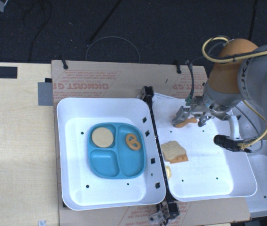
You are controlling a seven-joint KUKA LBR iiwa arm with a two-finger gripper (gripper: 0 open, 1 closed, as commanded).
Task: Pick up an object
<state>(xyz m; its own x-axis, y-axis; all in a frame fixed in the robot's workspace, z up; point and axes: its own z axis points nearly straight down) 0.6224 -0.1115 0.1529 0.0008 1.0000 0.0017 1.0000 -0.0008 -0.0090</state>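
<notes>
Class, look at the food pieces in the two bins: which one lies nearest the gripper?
The orange piece right at the gripper; the sandwich lies lower, the cookie and pretzel in the other bin.

A small orange, elongated food-like piece point(186, 123) lies in the right white bin point(218, 182), toward its upper left part, directly under the gripper point(190, 118), whose fingers stand on either side of it. A tan, slice-shaped toast piece with an orange edge point(173, 152) lies flat lower in the same bin, near its left wall, apart from the orange piece.
</notes>
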